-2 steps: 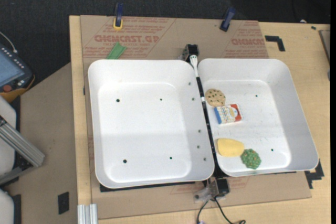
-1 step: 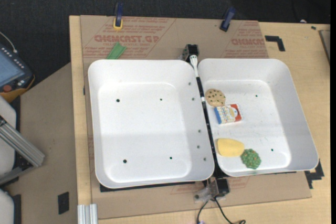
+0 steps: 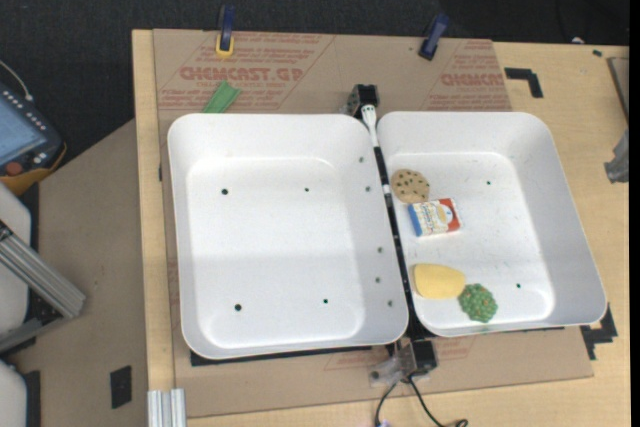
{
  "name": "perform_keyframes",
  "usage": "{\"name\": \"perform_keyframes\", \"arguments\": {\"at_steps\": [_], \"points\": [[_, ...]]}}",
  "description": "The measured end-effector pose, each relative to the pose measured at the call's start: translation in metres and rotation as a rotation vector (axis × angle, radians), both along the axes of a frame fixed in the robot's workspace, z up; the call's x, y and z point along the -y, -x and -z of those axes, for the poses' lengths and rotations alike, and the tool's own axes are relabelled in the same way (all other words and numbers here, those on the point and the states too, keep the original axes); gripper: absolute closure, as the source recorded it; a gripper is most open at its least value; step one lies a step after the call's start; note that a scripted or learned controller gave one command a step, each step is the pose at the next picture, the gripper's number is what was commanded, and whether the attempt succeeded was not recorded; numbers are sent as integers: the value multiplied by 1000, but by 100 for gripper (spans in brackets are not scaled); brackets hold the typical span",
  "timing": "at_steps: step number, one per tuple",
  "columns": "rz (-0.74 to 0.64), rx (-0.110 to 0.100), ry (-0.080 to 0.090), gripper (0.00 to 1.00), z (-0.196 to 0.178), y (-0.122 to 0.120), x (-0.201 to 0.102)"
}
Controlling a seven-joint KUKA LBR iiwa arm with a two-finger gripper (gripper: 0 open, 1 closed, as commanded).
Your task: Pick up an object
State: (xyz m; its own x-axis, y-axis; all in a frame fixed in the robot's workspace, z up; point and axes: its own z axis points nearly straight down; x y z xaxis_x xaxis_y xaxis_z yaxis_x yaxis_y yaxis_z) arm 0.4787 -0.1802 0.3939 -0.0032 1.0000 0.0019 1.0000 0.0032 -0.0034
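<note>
— Objects sit where?
— All in the right bin, along its left side: a cookie, a small carton just below it, then a yellow piece touching a green cluster.
— Pincer state?
— Cannot tell.
— Left bin?
— Beside it, on the surface.

The bench, faced with brown cardboard, bears two white bins side by side: left bin, right bin. A green item lies far left.
</note>
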Motion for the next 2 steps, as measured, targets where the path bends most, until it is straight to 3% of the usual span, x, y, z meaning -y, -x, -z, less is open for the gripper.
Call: {"name": "perform_keyframes", "arguments": {"at_steps": [1,2], "points": [[-3,-3,-1,100,52,-1,-55],[-1,26,5,100,-152,-1,-82]]}}
